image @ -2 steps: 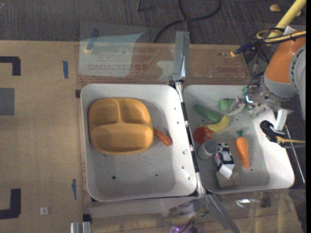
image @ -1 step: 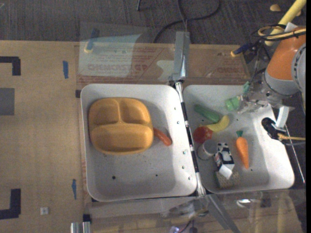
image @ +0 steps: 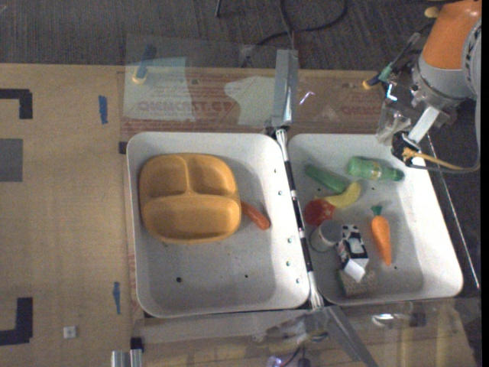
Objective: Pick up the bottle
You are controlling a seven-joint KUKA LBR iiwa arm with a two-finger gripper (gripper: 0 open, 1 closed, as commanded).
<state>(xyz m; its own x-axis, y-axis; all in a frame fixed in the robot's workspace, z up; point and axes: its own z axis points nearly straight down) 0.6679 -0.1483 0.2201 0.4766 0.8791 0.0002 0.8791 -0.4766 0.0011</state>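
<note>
The bottle (image: 374, 168) lies on its side near the top of the right bin (image: 439, 228), clear of the other clutter there, so it's open to a grab from above. The pincer (image: 399, 128) hangs just above it at upper right; can't tell if it's wide or narrow, too blurry.

bottle (image: 374, 168) open above, banana (image: 348, 196) beside
</note>
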